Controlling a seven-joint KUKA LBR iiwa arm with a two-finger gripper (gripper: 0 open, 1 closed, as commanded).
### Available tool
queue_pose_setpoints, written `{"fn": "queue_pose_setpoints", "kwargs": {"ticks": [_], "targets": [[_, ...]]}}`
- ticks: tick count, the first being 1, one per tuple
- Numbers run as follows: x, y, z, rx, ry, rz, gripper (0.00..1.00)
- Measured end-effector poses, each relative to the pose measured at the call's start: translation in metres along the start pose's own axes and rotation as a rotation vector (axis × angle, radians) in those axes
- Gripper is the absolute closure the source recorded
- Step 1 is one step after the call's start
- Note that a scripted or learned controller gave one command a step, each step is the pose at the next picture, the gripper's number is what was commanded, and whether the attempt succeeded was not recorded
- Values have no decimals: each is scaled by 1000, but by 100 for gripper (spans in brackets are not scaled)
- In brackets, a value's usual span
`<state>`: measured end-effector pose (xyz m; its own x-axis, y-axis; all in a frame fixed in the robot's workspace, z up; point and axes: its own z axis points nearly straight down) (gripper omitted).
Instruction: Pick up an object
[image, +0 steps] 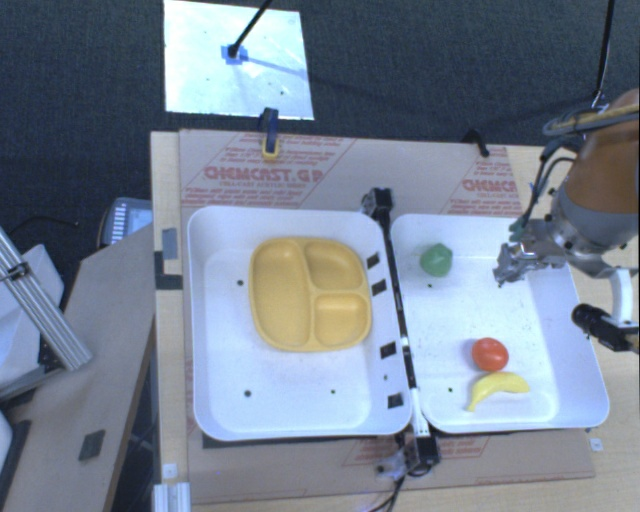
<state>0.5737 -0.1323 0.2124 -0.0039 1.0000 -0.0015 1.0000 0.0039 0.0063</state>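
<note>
In the right bin (560, 400) lie a green round fruit (436, 260) near the back left, a red tomato (489, 353) toward the front, and a yellow banana (497, 388) just in front of the tomato. My gripper (512, 263) hangs over the back right part of this bin, to the right of the green fruit and apart from it. Nothing shows between its tips.
The left bin (220, 400) holds a yellow divided plate (308, 293). A black clip strip (390, 300) runs between the two bins. Cardboard (300, 170) lies under both, with a yellow clamp (270, 135) at the back.
</note>
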Motion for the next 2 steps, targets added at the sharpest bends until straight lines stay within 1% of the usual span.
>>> {"fn": "queue_pose_setpoints", "kwargs": {"ticks": [2], "targets": [[98,-2,11,5,3,-6,100]]}}
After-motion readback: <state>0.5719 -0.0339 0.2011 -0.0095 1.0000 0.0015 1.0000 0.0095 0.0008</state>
